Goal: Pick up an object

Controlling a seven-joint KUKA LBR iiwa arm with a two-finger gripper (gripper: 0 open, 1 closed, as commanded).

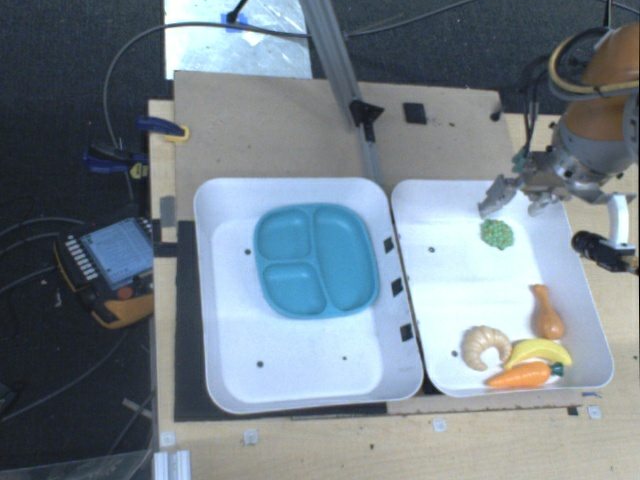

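My gripper [517, 199] hangs over the far side of the right bin [440, 298], with its two grey fingers spread open and nothing between them. A green broccoli floret [497, 234] lies just below and in front of the fingers, apart from them. Near the bin's front right corner lie a beige croissant [485, 345], a yellow banana [541, 351], an orange carrot [521, 375] and an orange-brown gourd-shaped piece [546, 313].
The left bin [225, 338] holds a blue divided plate [316, 259]. A grey pole [335, 43] slants down to the bins' far edge. Clamps [140, 143], cables and a small device [110, 258] lie off the bench at left.
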